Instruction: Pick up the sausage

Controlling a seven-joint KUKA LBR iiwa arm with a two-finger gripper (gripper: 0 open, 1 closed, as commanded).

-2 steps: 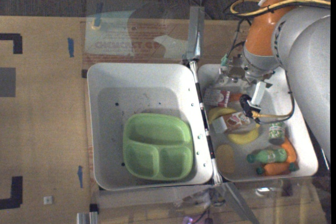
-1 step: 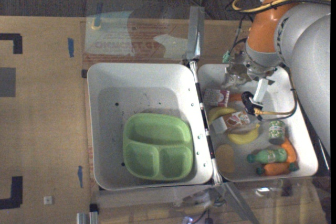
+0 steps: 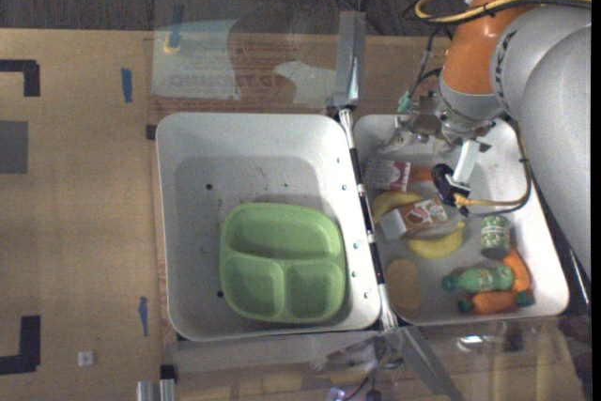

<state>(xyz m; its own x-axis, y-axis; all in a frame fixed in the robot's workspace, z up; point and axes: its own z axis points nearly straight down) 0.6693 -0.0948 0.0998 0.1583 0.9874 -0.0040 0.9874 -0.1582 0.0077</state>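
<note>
Green plate [image 3: 282, 263]: three compartments, lying flat in the near half of the left bin [image 3: 188, 202].
Right bin [image 3: 549, 291]: white, set just beside the left one, with toy food spread over its floor.
Near wall: a tan disc [image 3: 404, 284] on the left and a carrot [image 3: 493, 301] on the right. A green bottle [image 3: 477, 279] lies touching the carrot's far side.
Orange piece [image 3: 516, 269]: against the bottle's right end. I cannot tell what it is.
Middle: a banana [image 3: 439, 245] with a red-and-white carton [image 3: 424, 215] lying against its far side. A green can [image 3: 495, 235] stands upright to the right.
Yellow piece [image 3: 394, 200]: left of the carton, near the left wall.
Packet [image 3: 387, 172]: white and red, farther back by the left wall.
Sausage [image 3: 423, 172]: seemingly the orange-red stub just right of the packet, partly hidden, so I cannot be sure.
Hand [image 3: 420, 129]: over the far end of the right bin, above packet and stub. I cannot tell whether it is spread or pressed together.
Arm [image 3: 470, 61]: grey with an orange band, reaching in from the right.
Surface [image 3: 75, 202]: pale wood with blue and black tape marks.
</note>
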